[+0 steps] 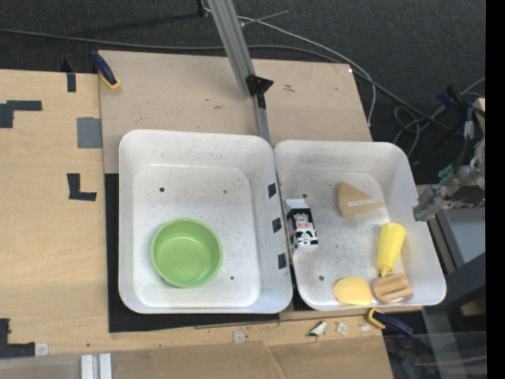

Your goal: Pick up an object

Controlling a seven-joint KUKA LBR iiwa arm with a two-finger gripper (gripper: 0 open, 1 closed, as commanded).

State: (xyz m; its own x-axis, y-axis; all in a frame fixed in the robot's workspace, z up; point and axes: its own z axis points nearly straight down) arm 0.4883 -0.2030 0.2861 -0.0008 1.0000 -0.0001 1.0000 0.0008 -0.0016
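At the right edge of the view, part of the arm's end point(461, 188) reaches in just outside the right bin's point(398, 160) rim, level with the bin's upper half; it shows as a cluster of grey metal parts and cables, too cut off and cluttered to make out how the tool is set, so that cannot be told. It touches none of the objects.

The right bin holds five things. A tan wedge-shaped block point(357, 199) lies in the upper middle, its pointed end toward the top left. A yellow bottle-like toy point(390, 247) lies near the right wall, its long axis running nearly top to bottom with a slight tilt, the narrower end downward. Just below it sits a small tan wooden block point(391, 288), touching or almost touching a yellow rounded piece point(353, 290) to its left (perhaps a toy lemon, though the shape is hard to read). Against the left wall lies a small black-and-white carton point(302, 228), long axis running top to bottom.

The left bin point(142, 152) holds a green bowl point(186, 252), upright and open side up, in its lower left part.

A grey metal pole point(237, 50) slants down from the top to the seam between the bins.
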